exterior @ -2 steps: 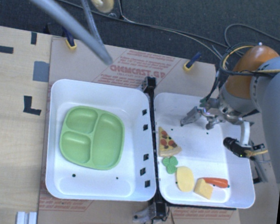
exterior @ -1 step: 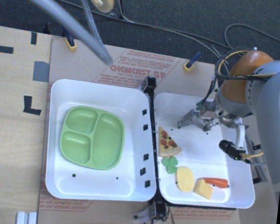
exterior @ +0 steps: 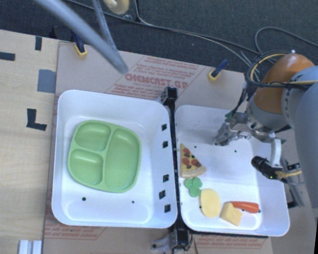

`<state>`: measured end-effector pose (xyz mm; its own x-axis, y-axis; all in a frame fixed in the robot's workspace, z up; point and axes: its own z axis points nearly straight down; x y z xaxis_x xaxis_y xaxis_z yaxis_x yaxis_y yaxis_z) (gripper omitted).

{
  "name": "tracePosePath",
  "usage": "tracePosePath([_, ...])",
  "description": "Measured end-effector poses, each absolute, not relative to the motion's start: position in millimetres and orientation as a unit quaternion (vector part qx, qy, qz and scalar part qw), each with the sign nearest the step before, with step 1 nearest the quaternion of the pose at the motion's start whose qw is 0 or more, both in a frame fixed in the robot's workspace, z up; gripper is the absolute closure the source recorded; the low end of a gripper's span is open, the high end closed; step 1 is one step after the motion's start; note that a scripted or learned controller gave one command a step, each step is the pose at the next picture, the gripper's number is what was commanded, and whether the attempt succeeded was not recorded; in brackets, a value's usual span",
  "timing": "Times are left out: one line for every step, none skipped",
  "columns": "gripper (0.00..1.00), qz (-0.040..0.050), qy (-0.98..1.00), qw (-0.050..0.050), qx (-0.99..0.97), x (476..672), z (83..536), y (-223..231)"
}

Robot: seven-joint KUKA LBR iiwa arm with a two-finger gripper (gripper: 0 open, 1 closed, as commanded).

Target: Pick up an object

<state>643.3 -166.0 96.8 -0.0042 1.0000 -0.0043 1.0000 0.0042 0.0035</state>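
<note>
Pale wood makes up the worktop (exterior: 6,151), with a sheet of brown cardboard (exterior: 153,77) laid over it and two shallow white bins set side by side on that. Dark floor and a few cables run along the far edge. The arm (exterior: 301,95), grey with an orange band, comes in from the right, and its tool (exterior: 225,138) sits low over the far part of the right bin (exterior: 273,224), above bare white floor. Whether the tool is apart or together cannot be told from this slant.

All the loose things lie nearer the camera than the tool, in the same bin. Closest to it is a pizza slice toy (exterior: 191,162), to the tool's left against the divider between the bins. Just beyond that, further toward the camera, lies a small green piece (exterior: 193,186), and beside it a yellow oval piece (exterior: 209,203). A pale yellow wedge (exterior: 231,213) rests at the near edge of the bin with an orange-red carrot-like piece (exterior: 245,206) touching its top. Nothing sits between the tool's tips.

Well apart to the tool's left, the left bin (exterior: 58,197) holds a green divided plate (exterior: 105,156) lying flat.
</note>
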Motion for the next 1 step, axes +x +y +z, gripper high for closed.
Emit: tracePosePath([1.0, 0.0011, 0.708, 0.001, 0.706, 645.1, 158.2, -159.1])
